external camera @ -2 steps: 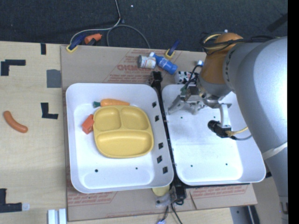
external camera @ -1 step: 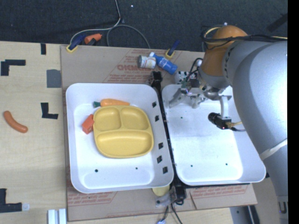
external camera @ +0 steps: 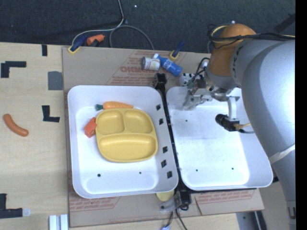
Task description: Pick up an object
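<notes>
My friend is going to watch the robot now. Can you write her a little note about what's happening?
End effector: low over the far left corner of the right bin; nothing can be seen held in it.
Things: yellow divided plate in the left bin, a carrot along its far edge, an orange piece at its left side. A sausage lies on the bench outside the bins.
Done: nothing picked up yet.
Left: grab one object.

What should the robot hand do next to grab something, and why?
Probably swing left toward the left bin. The gripper sits low at the far corner of the right bin, with nothing seen between its tips. The things to grab, a yellow divided plate and the toy carrot beside it, lie in the left bin.
</notes>
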Tool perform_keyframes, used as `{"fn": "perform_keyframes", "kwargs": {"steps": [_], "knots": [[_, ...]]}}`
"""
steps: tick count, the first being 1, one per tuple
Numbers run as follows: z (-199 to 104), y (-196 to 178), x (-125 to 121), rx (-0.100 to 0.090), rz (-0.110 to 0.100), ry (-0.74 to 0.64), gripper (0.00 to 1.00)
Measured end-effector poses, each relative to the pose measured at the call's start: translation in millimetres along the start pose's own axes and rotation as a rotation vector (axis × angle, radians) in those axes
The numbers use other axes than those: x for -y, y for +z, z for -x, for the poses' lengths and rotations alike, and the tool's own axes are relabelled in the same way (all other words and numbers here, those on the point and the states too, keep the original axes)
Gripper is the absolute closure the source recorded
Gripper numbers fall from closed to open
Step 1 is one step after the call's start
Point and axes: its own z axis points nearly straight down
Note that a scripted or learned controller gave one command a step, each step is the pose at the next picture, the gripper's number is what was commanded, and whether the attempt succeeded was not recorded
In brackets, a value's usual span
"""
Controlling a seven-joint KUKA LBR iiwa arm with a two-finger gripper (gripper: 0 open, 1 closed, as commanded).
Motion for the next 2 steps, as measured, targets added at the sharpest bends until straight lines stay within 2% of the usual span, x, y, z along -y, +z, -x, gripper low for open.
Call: {"fn": "perform_keyframes", "kwargs": {"steps": [1,2], "knots": [[0,1,0,0.001,-0.001,0.000,0.00],[-2,10,17,0.000,0.001,0.003,0.00]]}}
